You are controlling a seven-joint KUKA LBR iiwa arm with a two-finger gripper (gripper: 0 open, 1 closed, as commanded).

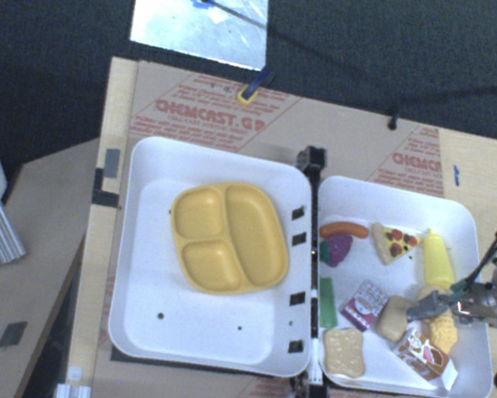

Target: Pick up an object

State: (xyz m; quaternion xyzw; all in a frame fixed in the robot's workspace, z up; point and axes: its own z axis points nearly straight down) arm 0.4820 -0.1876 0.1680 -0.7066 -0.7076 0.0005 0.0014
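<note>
Claw (436,307) low in the right bin (484,240), reaching in from the right edge.
It hovers over the near-right cluster, tips just above the yellow corn cob (442,330) and beside the tan bread piece (392,317); I cannot tell how far it is open, and nothing shows between its tips. The corn lies knobbly and bright, touching an orange snack packet (424,355). The left bin (139,250) carries a yellow divided tray (227,237).
</note>
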